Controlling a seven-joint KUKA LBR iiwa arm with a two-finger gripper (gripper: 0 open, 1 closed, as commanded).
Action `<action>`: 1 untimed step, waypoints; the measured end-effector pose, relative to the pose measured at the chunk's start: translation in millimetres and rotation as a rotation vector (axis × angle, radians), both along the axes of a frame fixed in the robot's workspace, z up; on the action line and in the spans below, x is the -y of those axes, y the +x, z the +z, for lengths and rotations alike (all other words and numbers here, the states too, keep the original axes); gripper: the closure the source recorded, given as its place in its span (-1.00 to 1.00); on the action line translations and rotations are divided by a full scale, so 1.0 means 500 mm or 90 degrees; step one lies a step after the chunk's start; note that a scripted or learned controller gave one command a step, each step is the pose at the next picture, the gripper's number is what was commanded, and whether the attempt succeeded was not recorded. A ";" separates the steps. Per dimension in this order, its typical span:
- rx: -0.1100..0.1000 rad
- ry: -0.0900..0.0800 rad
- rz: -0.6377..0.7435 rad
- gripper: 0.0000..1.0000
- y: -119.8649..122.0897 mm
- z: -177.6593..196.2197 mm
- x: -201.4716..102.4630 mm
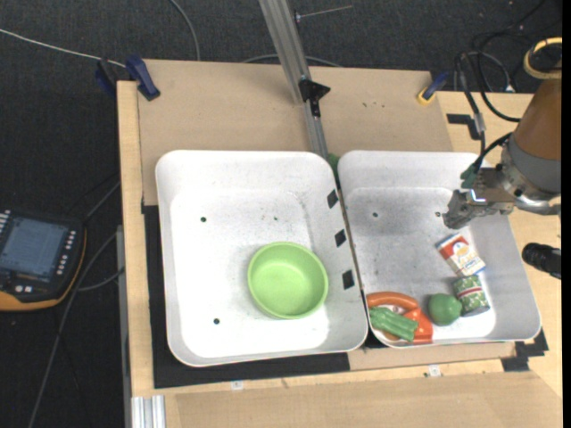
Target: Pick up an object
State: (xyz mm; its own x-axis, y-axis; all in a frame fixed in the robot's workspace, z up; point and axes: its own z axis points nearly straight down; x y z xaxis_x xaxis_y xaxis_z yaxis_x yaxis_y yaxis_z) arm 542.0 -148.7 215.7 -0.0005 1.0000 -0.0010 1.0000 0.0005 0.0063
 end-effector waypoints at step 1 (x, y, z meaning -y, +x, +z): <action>-0.002 0.000 0.000 1.00 0.001 0.042 0.000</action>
State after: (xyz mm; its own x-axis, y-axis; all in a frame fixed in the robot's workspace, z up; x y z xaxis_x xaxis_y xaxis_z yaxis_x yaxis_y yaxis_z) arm 542.5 -148.7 236.8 -0.0003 1.0000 -0.0005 1.0000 0.0003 0.0027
